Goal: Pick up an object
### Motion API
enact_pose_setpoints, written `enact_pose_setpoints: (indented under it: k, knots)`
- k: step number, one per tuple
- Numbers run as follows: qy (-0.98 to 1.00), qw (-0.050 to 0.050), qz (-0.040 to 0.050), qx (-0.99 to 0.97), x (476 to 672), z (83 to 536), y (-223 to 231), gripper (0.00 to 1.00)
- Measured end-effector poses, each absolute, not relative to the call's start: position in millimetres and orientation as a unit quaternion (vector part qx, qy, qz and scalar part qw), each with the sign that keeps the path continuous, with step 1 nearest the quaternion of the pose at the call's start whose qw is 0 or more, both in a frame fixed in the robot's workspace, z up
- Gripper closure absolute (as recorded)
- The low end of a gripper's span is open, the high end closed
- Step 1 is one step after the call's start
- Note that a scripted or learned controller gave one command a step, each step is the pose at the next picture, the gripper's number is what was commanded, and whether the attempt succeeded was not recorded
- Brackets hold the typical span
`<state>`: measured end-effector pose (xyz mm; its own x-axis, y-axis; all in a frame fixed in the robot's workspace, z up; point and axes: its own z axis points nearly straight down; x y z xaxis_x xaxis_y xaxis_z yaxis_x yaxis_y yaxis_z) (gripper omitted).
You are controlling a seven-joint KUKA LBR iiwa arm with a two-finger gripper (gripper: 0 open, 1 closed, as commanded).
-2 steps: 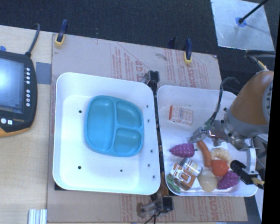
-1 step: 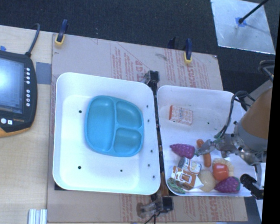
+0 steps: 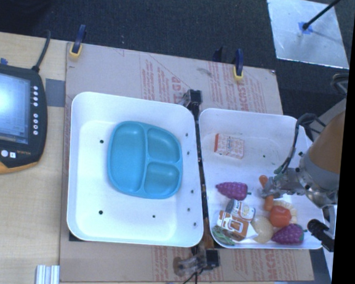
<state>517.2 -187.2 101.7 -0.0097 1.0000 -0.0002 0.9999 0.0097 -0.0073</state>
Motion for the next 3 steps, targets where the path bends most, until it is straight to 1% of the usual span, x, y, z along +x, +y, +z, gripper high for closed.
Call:
enact_pose_setpoints:
  k: [1, 2, 3]
  knots:
    - [-0.710, 0.001, 0.0013, -0.705, 545.6, 92, -150, 1.00]
    - [-0.709, 0.001, 0.0005, -0.705, 581.0, 236, -85, 1.00]
    - [-0.709, 0.002, 0.0022, -0.705, 543.7, 213, -22, 1.00]
